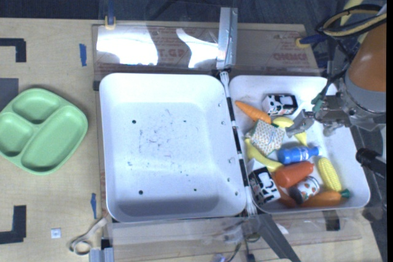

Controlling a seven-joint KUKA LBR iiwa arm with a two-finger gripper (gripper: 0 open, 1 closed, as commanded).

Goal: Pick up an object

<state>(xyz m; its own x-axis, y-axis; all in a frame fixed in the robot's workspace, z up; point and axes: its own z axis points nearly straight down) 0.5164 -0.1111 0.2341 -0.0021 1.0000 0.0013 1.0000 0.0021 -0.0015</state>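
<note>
The right bin (359, 150) holds several toys in a heap. An orange carrot (252, 111) lies at its far left, beside a black-and-white cow (280, 104). Below them sit a checkered pouch (268, 137), a yellow banana (261, 157), a blue bottle (299, 153), a red-orange vegetable (293, 173) and a corn cob (330, 173). A black-and-white box (264, 184) and a small can (305, 189) rest near the front wall. My gripper (302, 121) hangs low over the middle of the heap, just above the blue bottle and right of the pouch. Nothing shows as lifted in it.
The left bin (116, 95) adjoins the right one along a shared wall. A green divided plate (40, 130) lies on the bench at far left. A clear panel (159, 40) and a metal post (227, 37) stand behind the bins. Cables hang at the upper right.
</note>
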